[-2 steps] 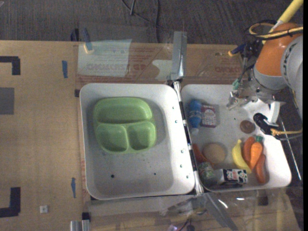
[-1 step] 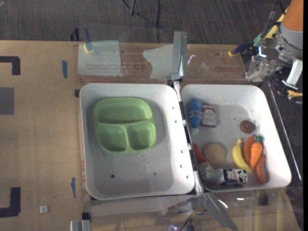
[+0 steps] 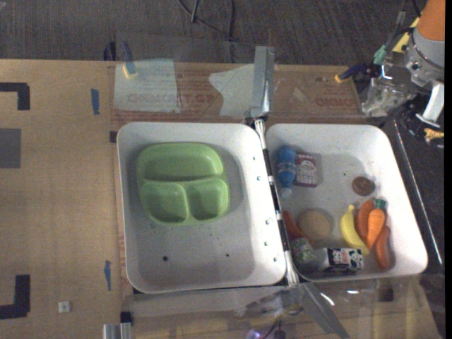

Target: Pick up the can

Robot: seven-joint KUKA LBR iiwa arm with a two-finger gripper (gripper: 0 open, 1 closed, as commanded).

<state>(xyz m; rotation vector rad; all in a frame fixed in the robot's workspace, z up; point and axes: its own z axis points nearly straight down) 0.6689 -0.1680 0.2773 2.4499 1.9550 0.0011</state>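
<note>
Bench (image 3: 56, 189): cardboard-coloured, and I see two white bins on it, side by side.

Left bin (image 3: 205, 260): holds a green plate (image 3: 183, 182) with three sections, lying flat toward the far-left part.

Right bin (image 3: 332, 143): holds the small items.

Arm (image 3: 431, 27): at the upper right, outside the right bin and beyond its far-right corner.

Gripper (image 3: 381, 94): hangs above the bench, well apart from every item. I cannot tell whether it is spread or closed.

Bottle (image 3: 285, 167): blue, against the bin's left wall, just beside a red-and-white packet (image 3: 306, 169).

Carrots (image 3: 374, 224): orange, near the right wall, touching a banana (image 3: 350, 226).

Bun (image 3: 315, 224): round, tan, mid-bin.

Carton (image 3: 345, 258): black-and-white, at the near wall.

Can (image 3: 364, 185): I read the small brown disc right of centre as this, just beyond the carrots.
</note>
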